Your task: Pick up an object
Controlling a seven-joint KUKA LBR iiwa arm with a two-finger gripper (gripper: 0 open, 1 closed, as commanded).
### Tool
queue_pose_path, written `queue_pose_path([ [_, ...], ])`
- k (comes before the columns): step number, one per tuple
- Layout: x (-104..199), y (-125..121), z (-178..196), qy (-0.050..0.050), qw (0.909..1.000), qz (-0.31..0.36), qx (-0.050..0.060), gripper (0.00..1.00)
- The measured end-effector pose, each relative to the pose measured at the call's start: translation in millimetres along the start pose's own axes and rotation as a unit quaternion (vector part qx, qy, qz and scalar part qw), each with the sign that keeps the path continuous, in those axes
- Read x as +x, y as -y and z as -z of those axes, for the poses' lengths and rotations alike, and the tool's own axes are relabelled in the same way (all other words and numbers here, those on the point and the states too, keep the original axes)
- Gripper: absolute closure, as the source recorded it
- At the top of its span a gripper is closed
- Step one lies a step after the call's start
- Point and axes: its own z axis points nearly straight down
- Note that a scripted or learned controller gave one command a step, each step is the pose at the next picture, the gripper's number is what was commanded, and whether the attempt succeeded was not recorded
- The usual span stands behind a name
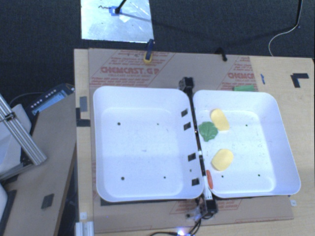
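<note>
The right bin holds a yellow oval piece near its upper left. A green leafy piece lies just below and left of it, close to the bin's left wall. Another yellow piece rests lower down. A small red-orange piece lies at the bin's lower left edge by the divider.
The left bin stands beside the right one on a cardboard sheet. A green scrap lies behind the right bin. A shiny metal plate sits on the dark floor at the back. A grey frame stands left.
</note>
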Motion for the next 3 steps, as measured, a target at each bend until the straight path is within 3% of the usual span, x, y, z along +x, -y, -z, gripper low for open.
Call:
queue_pose_path([
  [1,98,14,-90,-0.005,0.9999,0.009,0.004,1.0],
  [2,32,-21,-58,0.0,1.0,0.002,-0.003,1.0],
  [3,5,-96,4,0.001,1.0,0.005,-0.005,1.0],
])
